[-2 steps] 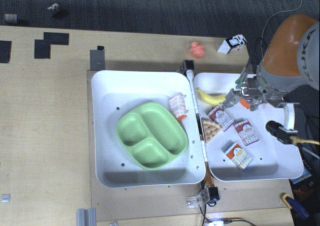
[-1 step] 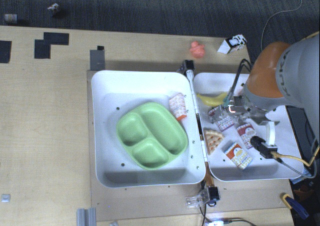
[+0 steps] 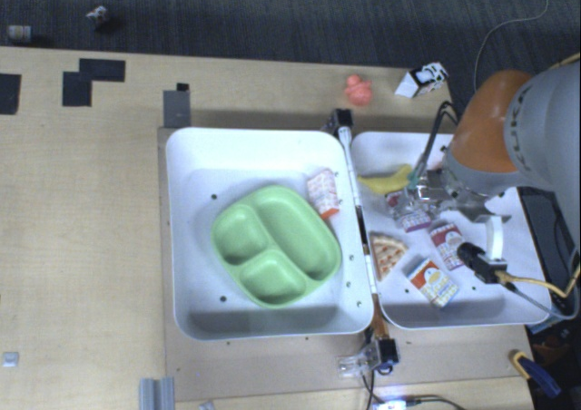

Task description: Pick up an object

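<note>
Gripper [image 3: 419, 192] hangs low in the right white bin [image 3: 508, 307], at the frame's right; whether anything sits in it I cannot tell. Two shallow white bins rest on the pale wooden bench [image 3: 82, 245]. One green three-compartment plate [image 3: 275, 243] and one small red-and-white packet [image 3: 323, 192] lie in the left bin [image 3: 195, 308]. By the gripper: one yellow banana [image 3: 383, 180], one pizza slice [image 3: 388, 254], one small carton [image 3: 433, 281].

The light is bright and even, the shadows are soft, and the whole picture looks a little blurry.
</note>
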Available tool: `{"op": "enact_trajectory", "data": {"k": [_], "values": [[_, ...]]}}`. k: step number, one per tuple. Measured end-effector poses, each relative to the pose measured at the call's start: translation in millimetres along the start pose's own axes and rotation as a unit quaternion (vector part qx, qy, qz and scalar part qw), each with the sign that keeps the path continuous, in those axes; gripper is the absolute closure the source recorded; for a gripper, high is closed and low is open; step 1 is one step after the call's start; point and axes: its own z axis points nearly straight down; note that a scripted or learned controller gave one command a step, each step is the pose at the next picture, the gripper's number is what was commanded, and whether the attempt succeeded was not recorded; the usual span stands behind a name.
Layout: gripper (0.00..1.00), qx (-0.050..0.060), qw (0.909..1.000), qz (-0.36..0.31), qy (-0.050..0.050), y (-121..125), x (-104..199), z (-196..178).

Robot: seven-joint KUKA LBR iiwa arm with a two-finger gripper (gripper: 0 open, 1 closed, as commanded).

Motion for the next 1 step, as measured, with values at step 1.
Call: {"op": "enact_trajectory", "data": {"k": [1], "values": [[1.0,0.004,1.0,0.0,0.001,-43.8,59.8,-119.0]]}}
